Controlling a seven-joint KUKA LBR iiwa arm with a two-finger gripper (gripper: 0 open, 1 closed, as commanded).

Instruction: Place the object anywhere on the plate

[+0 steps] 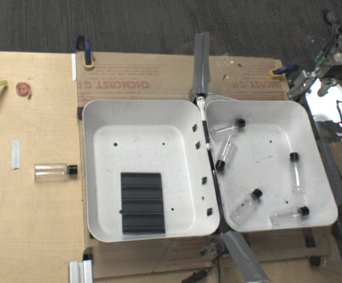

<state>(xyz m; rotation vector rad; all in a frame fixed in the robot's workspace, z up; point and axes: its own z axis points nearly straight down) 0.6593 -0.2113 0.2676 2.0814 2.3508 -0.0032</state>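
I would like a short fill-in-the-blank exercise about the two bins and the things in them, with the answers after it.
1. The dark ribbed plate lies in the ____ white bin.
2. The right white bin holds ____ clear vials with black caps.
3. One more clear vial lies on the wooden bench, to the ____ of both bins.

Missing words: left; five; left

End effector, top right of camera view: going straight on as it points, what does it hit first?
Probably the far right rim of the right bin, just below the end effector. Its heading and height are hard to read here; the bottles lie further in.
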